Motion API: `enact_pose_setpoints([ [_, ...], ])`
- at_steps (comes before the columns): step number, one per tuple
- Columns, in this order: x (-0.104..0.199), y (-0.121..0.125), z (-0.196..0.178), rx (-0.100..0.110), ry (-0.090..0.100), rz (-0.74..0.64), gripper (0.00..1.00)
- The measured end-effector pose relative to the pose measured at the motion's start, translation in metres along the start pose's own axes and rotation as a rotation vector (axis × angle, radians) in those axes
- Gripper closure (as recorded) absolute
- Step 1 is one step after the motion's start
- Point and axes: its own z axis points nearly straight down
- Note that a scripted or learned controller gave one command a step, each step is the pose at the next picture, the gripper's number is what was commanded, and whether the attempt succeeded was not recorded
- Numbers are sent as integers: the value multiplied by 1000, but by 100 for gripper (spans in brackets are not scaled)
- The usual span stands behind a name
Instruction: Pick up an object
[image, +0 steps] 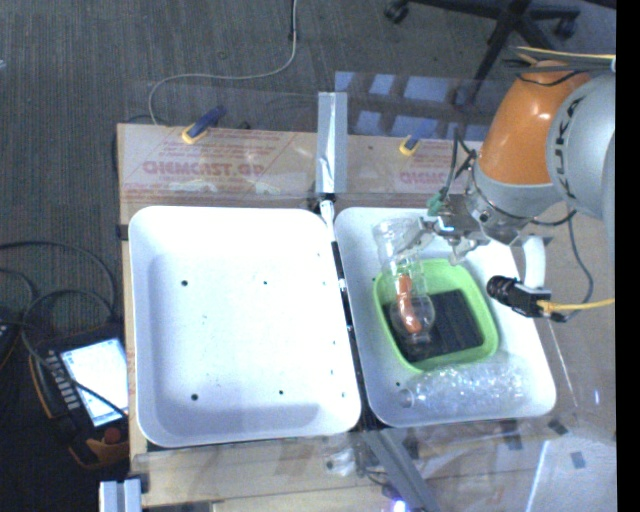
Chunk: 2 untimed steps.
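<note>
In the right bin (520, 390) lies a green square tray (487, 330) with a black pad (457, 318) inside it. A clear bottle with an orange piece inside (409, 305) leans over the tray's left side. Crumpled clear plastic (465, 386) sits along the bin's near edge, and another clear piece (389, 238) lies in the far left corner. My gripper (437, 228) hangs over the far part of this bin, just above the green tray's far edge and close to the top of the bottle. Nothing is visibly held in it.
The left white bin (240, 320) stands beside the right one, with a metal post (330, 150) at the far end of the gap between them. A black and yellow cable (530, 295) hangs off the arm over the right bin's right side. Cardboard (220, 165) lies behind the bins.
</note>
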Motion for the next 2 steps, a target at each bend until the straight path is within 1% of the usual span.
enact_pose_setpoints([
  [1,8,-27,78,1,0,-29,0],
  [2,1,13,107,20,14,-46,0],
])
